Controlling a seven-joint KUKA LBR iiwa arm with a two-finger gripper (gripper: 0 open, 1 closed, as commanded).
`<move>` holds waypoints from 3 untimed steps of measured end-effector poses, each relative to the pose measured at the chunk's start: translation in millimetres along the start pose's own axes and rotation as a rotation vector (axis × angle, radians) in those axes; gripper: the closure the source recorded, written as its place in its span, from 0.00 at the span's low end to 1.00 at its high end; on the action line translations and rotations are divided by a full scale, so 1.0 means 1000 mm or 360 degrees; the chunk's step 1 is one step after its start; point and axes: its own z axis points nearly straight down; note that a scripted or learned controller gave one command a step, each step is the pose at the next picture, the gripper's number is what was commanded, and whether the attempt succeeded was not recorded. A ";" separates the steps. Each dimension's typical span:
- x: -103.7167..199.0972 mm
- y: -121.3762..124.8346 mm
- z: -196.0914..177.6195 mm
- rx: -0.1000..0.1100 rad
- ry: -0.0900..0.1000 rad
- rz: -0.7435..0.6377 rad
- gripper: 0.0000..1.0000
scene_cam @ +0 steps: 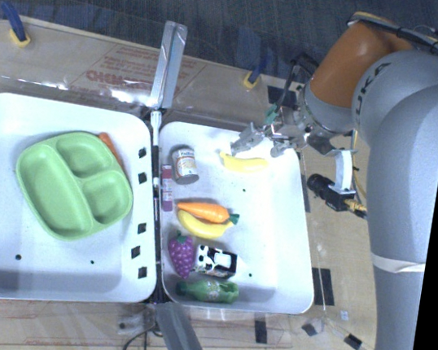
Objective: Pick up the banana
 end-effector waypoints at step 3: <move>0.048 0.005 0.001 0.0002 0.0001 0.0184 1.00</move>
